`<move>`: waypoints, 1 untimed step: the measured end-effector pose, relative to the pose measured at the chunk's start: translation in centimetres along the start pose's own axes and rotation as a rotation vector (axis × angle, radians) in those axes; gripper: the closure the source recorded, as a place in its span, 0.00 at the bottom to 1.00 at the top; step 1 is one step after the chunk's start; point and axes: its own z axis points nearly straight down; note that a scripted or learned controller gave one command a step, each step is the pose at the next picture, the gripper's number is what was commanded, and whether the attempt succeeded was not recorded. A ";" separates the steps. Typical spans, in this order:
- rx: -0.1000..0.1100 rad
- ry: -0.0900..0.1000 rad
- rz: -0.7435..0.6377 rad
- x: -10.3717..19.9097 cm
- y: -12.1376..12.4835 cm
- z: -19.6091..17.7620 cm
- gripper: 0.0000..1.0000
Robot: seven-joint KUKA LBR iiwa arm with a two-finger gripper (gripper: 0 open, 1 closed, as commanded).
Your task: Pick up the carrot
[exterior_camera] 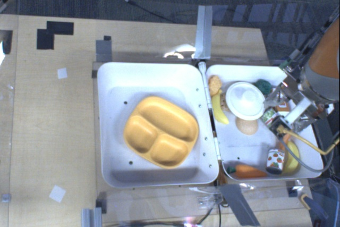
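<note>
The bench carries 2 bins. The left bin (112,114) holds 1 yellow divided plate (160,131), a receiving surface that plays no part in the pick. The right bin (240,150) holds the loose items, so the arm works on this side. The carrot (249,171) lies flat along the near wall of the right bin, towards its near-left corner, with its green end pointing left. A small printed can (274,161) stands just beside its right tip. The gripper (280,101) hangs over the far-right part of the same bin, near the white bowl (245,99) and well apart from the carrot. Whether the claw is open or closed cannot be told at this angle, and nothing is seen held in it. Judgement: the pick is not yet begun. The wall and the can probably limit approach, so gripping across the carrot's middle is advisable.
</note>
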 end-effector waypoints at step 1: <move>0.001 0.001 0.058 -2.4 0.7 17.6 0.00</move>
